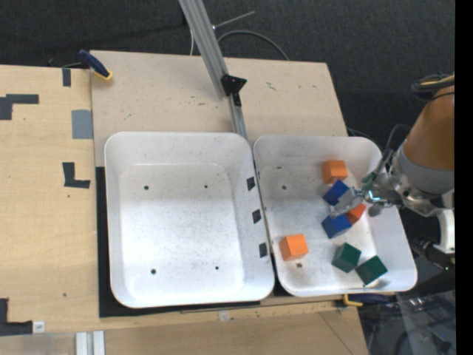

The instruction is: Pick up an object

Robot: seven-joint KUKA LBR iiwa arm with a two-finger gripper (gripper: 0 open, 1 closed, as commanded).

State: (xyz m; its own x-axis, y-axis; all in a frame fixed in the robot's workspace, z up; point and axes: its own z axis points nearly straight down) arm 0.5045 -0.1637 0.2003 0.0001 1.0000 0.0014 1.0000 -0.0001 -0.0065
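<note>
The right bin (310, 154) holds several small blocks. An orange cube (334, 171) lies at the far side, with a blue cube (336, 191) just in front of it. A second blue cube (336, 225) and a small red-orange piece (357, 214) sit in the middle right. Another orange cube (293, 246) lies near the bin's left wall. Two dark green cubes (346, 257) (371, 269) rest at the near right corner. My gripper (353, 204) is down in the bin between the two blue cubes, right beside the red-orange piece and partly hiding it.
The left bin (118, 198) stands beside the right one, sharing a rim with black clips (257, 214). A slanted metal bar (211, 43) crosses the bench behind the bins. The arm's grey and orange wrist (432, 150) hangs over the right bin's right wall.
</note>
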